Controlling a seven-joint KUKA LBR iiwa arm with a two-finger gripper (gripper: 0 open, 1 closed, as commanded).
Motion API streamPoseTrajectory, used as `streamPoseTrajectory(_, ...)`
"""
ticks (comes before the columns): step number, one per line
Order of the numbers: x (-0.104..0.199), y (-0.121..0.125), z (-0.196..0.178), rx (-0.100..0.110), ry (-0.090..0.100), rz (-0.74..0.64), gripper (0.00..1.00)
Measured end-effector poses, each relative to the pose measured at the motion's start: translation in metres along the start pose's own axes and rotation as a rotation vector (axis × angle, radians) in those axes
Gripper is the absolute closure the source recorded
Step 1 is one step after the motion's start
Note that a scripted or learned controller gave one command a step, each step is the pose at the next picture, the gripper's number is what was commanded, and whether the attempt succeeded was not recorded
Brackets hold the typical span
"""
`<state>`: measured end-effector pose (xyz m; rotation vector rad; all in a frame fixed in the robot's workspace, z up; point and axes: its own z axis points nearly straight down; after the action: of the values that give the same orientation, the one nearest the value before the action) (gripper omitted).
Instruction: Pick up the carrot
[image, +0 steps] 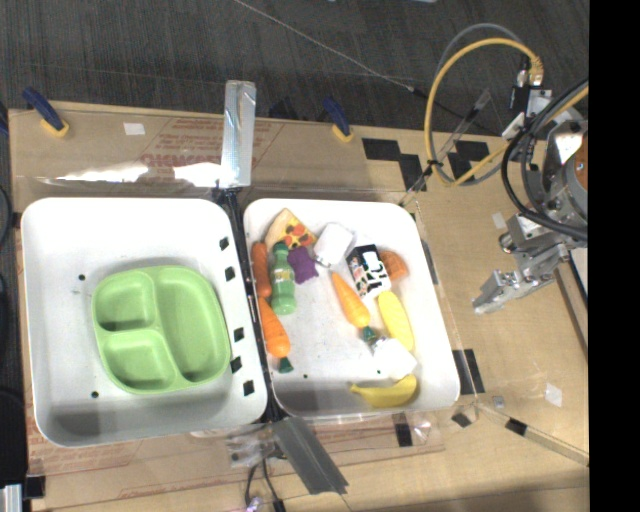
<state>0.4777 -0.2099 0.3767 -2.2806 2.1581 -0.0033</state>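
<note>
Carrot (349, 298) lies in right bin (432, 300), mid-bin, betw. the purple item (304, 262) and yellow corn (396, 318). Long axis runs far-left to near-right, w/ green top at near end. End effector (497, 293) sits over bare bench (520, 370), right of bin, carrot well to its left. Fingers: can't tell if spread or clenched; nothing seen betw. them.

I see the bench (480, 340), brown board, bearing two white bins side by side: the left bin (45, 300) and the right bin (425, 290), touching along their inner walls.
</note>
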Motion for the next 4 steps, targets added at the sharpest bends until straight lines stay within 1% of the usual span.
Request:
streamPoseTrajectory(1,-0.008,0.0,0.061,-0.005,-0.004,-0.456,1.0)
streamPoseTrajectory(2,-0.011,0.0,0.069,-0.004,-0.003,-0.632,1.0)
streamPoseTrajectory(3,-0.01,-0.038,-0.005,0.005,0.001,-0.97,1.0)
streamPoseTrajectory(4,0.004,-0.102,-0.038,0.007,0.001,-1.266,1.0)
